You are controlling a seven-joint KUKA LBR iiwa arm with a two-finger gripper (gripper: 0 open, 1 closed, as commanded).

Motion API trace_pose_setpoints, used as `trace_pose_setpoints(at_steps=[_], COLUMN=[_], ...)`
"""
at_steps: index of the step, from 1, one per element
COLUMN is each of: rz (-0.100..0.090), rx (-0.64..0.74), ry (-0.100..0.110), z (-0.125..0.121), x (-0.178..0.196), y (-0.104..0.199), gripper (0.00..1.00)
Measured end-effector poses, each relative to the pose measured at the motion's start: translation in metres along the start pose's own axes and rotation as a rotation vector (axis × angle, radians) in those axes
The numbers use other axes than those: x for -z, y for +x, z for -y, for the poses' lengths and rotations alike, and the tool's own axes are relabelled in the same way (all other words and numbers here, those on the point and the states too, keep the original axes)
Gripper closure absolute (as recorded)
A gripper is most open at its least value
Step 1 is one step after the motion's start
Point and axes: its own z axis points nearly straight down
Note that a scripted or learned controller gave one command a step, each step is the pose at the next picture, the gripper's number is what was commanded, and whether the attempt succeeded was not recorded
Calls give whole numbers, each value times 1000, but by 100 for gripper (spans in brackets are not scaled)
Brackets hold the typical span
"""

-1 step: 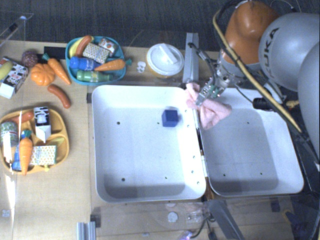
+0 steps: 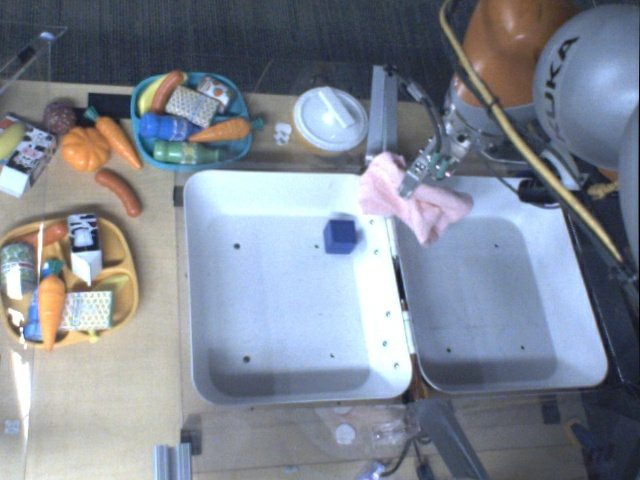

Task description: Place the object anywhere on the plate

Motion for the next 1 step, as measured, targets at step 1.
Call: trace_pose_setpoints(at_steps=[1], rz=[0], rx=[402], ry=[-1], z=[-40], x=[9], y=[31], gripper=[100])
